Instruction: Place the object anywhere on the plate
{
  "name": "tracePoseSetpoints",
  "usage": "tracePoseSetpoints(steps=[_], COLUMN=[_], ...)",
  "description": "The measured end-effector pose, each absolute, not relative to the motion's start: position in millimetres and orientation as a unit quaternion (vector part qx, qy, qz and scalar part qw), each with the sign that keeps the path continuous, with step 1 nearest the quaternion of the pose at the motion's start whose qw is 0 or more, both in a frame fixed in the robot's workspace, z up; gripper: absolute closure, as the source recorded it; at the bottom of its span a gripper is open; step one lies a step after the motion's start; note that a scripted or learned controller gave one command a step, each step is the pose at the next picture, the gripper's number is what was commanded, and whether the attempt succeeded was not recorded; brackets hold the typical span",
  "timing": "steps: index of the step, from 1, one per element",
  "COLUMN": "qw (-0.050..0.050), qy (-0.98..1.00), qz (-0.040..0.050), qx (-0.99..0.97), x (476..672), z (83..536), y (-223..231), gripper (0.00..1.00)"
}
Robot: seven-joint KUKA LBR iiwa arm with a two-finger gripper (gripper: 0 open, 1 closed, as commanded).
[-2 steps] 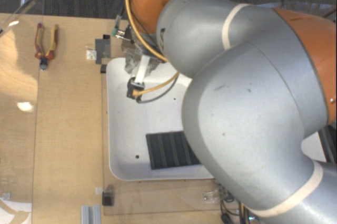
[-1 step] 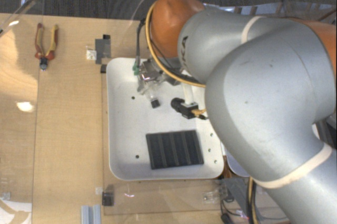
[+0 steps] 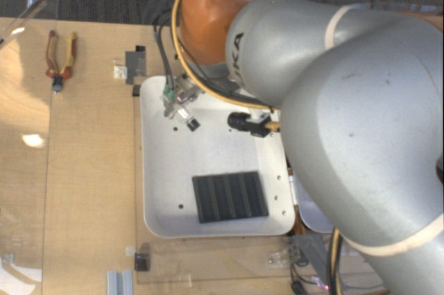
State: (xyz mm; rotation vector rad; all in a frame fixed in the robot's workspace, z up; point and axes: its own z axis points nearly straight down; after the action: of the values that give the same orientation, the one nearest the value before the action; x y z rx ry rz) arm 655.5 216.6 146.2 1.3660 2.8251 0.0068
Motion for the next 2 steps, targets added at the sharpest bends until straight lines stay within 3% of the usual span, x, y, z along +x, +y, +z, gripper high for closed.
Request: tracePoseSetpoints(steps=[1, 2], qw=[0.003, 0.002], qy=[0.984, 1.0], qz=[0.0018, -0.0039], qx=[0.18, -0.001], x=[650.6, 640.2], z=[143.3, 105.5], y=[199.7, 226.7], gripper=[1.0, 1.0])
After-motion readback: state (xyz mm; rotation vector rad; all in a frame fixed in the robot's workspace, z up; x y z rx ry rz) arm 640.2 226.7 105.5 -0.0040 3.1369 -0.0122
